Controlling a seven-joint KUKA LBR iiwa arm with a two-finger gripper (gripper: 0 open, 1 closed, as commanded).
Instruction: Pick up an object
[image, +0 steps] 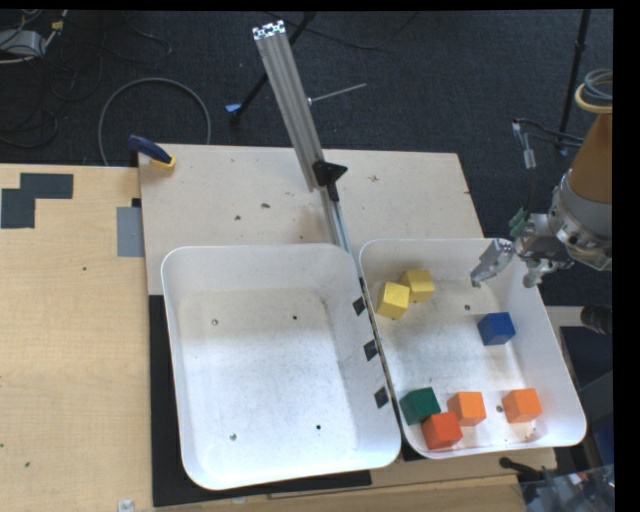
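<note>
Several small blocks lie in the right bin (440, 340). Two yellow blocks (394, 299) (420, 284) touch near its back left. A blue block (496, 328) sits alone toward the right side. Along the front edge are a green block (420, 404), a red block (442, 430) and two orange blocks (467, 406) (521, 404). My gripper (509, 268) hangs over the bin's back right corner, above and behind the blue block. It is open, with nothing between its fingers (487, 266).
The left bin (260, 370) sits beside the right one, with black clips (370, 350) along the shared wall. A slanted aluminium post (292, 100) rises from the bench behind the bins. A blue clamp (152, 152) lies at the bench's back left.
</note>
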